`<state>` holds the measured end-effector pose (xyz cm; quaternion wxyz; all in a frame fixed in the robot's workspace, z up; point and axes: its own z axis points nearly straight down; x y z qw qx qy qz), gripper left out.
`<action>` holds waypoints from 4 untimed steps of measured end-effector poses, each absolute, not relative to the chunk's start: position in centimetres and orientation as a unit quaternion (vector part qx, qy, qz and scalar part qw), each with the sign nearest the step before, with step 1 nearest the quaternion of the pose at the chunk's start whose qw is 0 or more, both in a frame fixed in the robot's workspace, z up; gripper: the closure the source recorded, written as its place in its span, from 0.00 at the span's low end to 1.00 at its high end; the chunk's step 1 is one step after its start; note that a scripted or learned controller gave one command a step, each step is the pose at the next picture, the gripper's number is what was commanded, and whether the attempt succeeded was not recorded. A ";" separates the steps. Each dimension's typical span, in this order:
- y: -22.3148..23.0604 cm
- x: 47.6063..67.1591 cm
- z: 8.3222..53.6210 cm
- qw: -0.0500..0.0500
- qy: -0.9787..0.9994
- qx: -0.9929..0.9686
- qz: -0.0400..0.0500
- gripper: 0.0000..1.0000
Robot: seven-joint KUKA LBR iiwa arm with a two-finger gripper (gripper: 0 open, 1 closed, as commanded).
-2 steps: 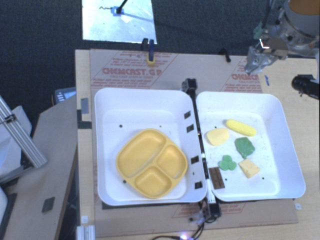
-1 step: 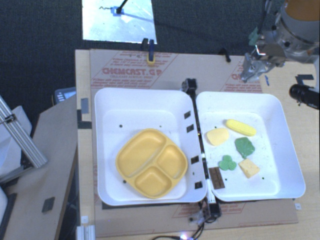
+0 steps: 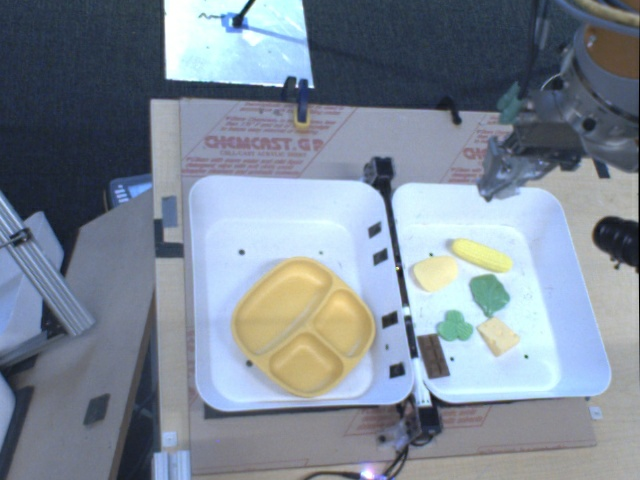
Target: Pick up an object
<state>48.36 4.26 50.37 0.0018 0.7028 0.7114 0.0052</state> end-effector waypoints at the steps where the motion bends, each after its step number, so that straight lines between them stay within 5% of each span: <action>1: 8.3 55.8 53.6 0.002 0.710 0.704 0.003 1.00; 2: 14.4 48.3 53.1 -0.001 0.712 0.702 0.001 1.00; 3: 22.3 48.5 53.5 -0.001 0.712 0.702 0.002 1.00; 4: 23.5 49.9 53.5 0.000 0.709 0.705 0.001 1.00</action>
